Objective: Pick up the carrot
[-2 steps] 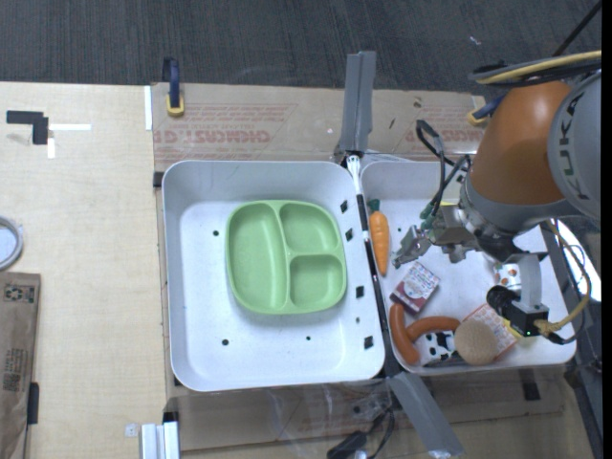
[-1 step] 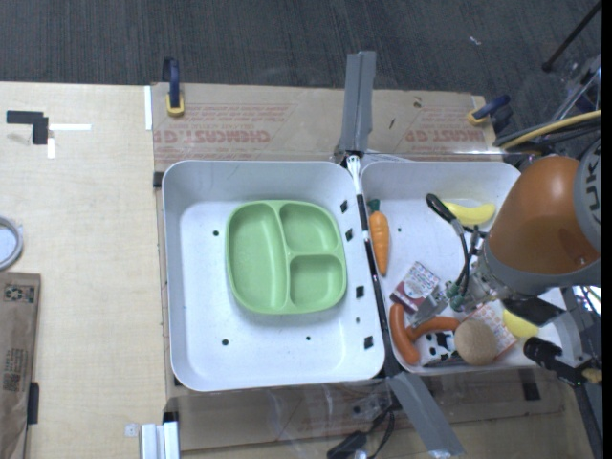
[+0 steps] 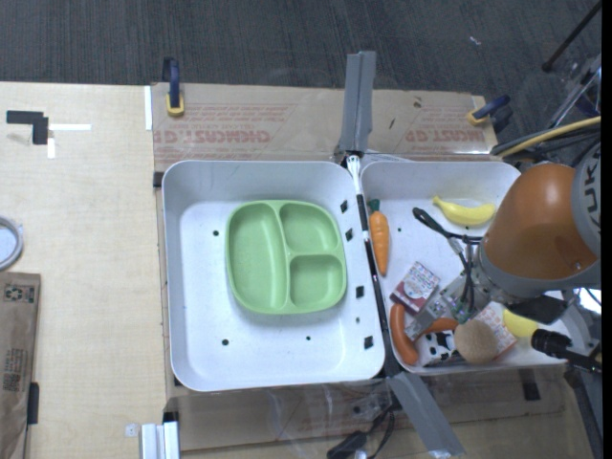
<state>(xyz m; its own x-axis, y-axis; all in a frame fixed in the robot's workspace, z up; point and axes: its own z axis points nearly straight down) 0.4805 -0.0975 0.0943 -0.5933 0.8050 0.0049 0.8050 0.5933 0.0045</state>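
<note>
Lighting even, bright, overhead. Soft shadows only. Mild glare on the white bins (image 3: 177, 256) left of the gripper. Focus slightly soft throughout.

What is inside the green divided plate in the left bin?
The green divided plate has three compartments, and all three show bare green. Nothing covers it. The carrot lies in the right bin, against its left wall.
</note>
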